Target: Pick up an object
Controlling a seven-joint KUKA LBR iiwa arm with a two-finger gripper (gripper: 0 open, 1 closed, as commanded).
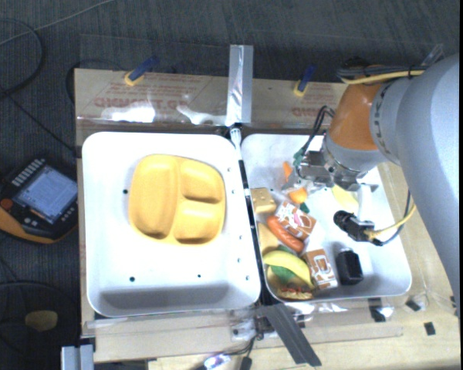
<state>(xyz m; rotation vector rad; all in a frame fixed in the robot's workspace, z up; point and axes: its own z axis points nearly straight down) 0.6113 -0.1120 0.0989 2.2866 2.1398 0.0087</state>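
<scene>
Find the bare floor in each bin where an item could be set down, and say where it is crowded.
Left bin: bare strip around the yellow tray, widest along the near wall. Right bin: crowded on its left, where the banana, cartons and black block lie; some bare floor near its right wall, under the arm.

text: none legible | small packets (321,268) in right bin (397,280): print too blurred to read

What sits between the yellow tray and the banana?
In the camera view, the two bins' adjoining white rims run between the yellow tray and the banana, with bare bin floor on either side.
</scene>
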